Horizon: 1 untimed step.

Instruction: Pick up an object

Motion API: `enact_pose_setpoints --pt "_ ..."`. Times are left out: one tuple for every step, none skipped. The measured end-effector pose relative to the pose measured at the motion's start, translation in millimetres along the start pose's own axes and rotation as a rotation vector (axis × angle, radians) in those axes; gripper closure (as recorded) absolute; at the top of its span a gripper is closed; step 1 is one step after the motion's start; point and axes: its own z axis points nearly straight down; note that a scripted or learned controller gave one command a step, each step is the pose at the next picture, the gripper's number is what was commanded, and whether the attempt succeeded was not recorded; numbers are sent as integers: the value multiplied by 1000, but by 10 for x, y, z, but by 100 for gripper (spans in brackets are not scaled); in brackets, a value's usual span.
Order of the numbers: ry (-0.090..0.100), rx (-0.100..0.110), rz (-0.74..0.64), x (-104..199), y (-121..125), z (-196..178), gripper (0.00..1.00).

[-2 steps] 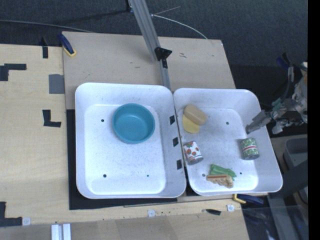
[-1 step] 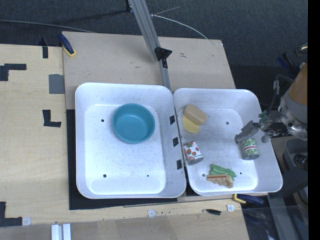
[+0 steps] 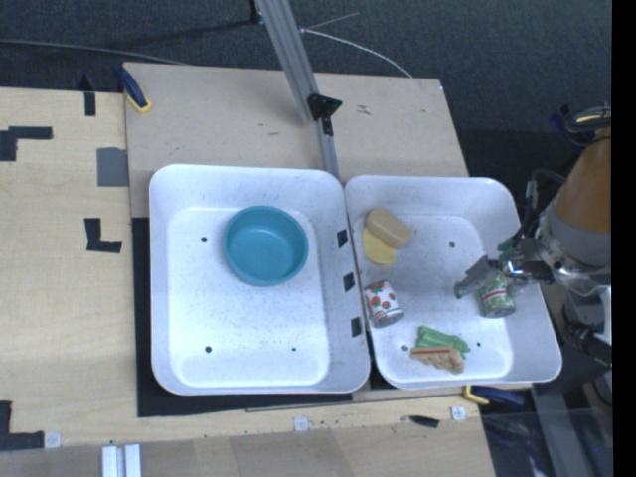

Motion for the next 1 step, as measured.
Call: enact_pose_setpoints --pt "2 3 0 49 -24 643 0"
